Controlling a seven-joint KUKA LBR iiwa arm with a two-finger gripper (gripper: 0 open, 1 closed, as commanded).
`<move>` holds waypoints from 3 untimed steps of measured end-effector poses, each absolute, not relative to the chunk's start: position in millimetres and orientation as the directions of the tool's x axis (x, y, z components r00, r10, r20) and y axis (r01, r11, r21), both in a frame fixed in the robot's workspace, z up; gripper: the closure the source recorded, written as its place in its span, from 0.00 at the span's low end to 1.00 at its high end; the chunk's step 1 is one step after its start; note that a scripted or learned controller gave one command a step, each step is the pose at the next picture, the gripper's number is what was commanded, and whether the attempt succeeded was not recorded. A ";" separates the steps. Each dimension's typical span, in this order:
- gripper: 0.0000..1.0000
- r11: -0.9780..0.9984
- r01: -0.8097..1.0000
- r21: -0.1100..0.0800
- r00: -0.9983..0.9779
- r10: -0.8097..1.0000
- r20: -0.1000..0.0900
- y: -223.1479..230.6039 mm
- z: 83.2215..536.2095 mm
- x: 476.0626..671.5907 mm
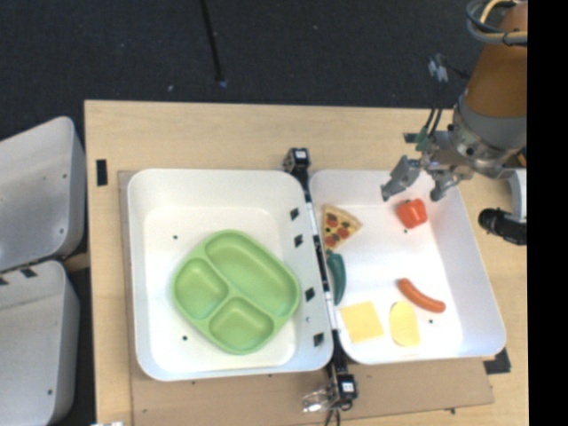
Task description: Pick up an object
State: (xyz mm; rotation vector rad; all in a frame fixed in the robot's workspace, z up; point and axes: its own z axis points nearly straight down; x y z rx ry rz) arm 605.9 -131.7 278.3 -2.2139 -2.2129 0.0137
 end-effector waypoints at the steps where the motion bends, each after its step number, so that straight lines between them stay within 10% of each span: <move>1: 0.00 0.001 1.000 -0.004 -0.001 1.000 0.001 -131.6 283.5 607.4; 3: 0.00 -0.001 1.000 -0.009 0.001 1.000 0.000 -122.4 186.8 608.2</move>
